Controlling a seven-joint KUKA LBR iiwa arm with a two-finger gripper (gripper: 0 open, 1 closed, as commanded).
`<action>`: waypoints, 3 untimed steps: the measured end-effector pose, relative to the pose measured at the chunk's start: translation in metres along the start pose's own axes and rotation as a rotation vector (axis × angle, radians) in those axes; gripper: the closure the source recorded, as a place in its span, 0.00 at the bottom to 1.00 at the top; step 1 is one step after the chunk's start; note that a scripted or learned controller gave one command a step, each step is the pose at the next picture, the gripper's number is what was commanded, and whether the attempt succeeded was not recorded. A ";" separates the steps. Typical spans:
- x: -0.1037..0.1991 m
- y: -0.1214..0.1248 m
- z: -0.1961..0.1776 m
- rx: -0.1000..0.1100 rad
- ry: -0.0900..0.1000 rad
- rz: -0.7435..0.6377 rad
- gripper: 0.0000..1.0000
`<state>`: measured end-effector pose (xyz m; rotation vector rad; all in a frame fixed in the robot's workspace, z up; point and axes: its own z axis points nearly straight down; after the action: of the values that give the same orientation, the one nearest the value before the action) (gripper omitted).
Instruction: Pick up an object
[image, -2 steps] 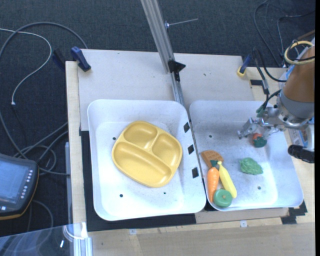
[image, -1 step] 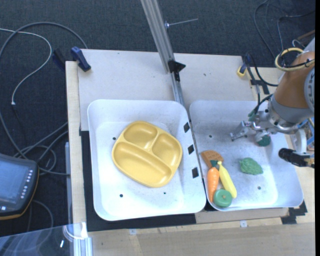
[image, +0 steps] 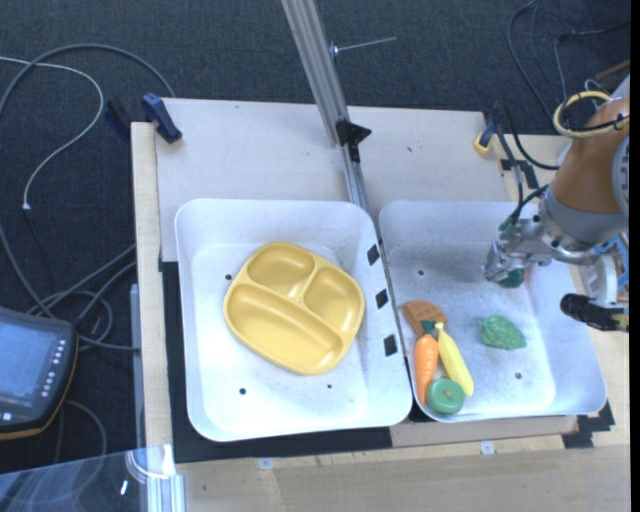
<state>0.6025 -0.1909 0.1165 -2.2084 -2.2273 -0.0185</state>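
Note:
My gripper (image: 505, 268) hangs low over the right bin (image: 570, 395), near its back right part. A small green bit shows at its tip; whether that is held I cannot tell. A green leafy piece (image: 502, 333) lies on the bin floor a little in front of the gripper, apart from it. At the bin's front left lie an orange carrot (image: 425, 365), a yellow banana (image: 453, 362), a round green fruit (image: 446, 397) and a brown bread-like piece (image: 422, 314), all close together.
The left bin (image: 200, 400) holds a yellow divided plate (image: 293, 305) at its middle. A metal pole (image: 322, 70) slants up from between the bins at the back. The bench edge and cables lie beyond the bins.

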 end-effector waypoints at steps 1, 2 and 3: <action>0.005 0.009 -0.048 -0.002 -0.014 0.006 1.00; 0.009 0.014 -0.113 -0.005 -0.015 0.006 1.00; 0.009 0.016 -0.140 -0.002 -0.014 0.007 1.00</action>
<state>0.6175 -0.1831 0.2566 -2.2235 -2.2276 -0.0050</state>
